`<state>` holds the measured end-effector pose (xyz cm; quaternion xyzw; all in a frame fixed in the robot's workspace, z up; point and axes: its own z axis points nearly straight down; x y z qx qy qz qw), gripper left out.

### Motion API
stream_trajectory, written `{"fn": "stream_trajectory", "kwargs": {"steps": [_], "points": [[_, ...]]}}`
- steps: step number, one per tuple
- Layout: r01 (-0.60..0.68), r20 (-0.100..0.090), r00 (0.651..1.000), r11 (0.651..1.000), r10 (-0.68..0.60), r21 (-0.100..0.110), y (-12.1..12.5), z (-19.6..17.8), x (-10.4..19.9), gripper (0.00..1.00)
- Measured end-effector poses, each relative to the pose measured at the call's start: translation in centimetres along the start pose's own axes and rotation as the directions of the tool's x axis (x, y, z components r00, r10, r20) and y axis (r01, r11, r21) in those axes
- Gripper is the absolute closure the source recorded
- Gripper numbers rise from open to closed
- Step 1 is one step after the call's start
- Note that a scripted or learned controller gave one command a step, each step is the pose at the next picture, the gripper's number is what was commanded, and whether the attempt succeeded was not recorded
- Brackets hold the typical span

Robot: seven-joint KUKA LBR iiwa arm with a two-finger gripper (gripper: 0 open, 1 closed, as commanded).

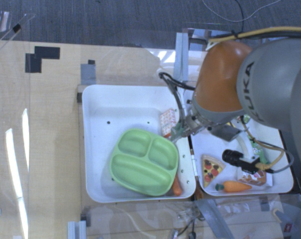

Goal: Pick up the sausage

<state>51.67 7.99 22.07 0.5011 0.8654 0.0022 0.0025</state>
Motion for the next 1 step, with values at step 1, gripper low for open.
{"fn": "stream_trajectory", "kwargs": {"steps": [1], "points": [[0.067,0.002,0.998,0.998,-0.067,-0.003,2.7,-4.32,-2.11,1.0]]}}
